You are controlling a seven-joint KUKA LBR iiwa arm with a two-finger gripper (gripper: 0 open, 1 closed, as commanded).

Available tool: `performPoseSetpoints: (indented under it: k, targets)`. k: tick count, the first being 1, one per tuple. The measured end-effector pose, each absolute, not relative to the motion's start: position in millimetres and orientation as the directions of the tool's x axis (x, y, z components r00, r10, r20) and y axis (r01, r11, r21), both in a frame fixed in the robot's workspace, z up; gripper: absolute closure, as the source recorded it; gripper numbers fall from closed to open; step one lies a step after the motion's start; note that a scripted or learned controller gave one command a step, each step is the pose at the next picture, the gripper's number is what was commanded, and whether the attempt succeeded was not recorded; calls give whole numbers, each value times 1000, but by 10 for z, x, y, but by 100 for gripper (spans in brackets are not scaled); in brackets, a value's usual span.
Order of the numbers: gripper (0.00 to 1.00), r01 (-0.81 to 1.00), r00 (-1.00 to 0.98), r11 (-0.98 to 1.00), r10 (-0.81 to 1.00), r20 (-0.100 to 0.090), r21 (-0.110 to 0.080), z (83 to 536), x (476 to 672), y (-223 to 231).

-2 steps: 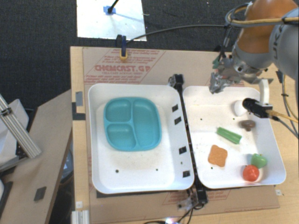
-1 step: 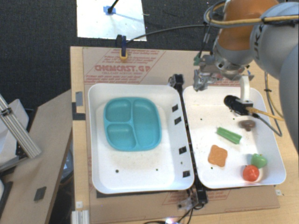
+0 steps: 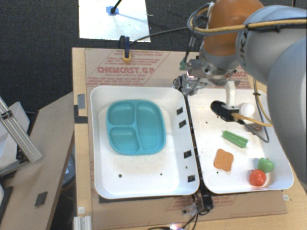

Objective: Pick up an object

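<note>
My gripper (image 3: pixel 190 85) hangs over the far end of the ridge between the two bins, at the back edge. In the right bin (image 3: pixel 283 178) lie a green stick-shaped piece (image 3: pixel 235 139), a flat orange piece (image 3: pixel 223 159), a red ball-like fruit (image 3: pixel 257 178) and a small green piece (image 3: pixel 266 165) touching it. A small white round thing (image 3: pixel 247 109) lies further back in that bin. All of these lie apart from the gripper, toward the front and right. I see nothing between the gripper and the bin floor.
A teal divided plate (image 3: pixel 135 127) lies in the left bin (image 3: pixel 144 183). Black clips (image 3: pixel 184 138) line the ridge between the bins. The grey arm with its orange band (image 3: pixel 235 18) covers the back right of the right bin.
</note>
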State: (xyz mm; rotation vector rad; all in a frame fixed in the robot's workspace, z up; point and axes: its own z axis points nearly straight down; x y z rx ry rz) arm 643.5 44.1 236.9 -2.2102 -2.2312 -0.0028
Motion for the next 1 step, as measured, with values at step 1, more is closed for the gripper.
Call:
performPoseSetpoints:
  k: [1]
  targets:
    - [100,1000,-9,9,1000,2,1,2247,6382,936]
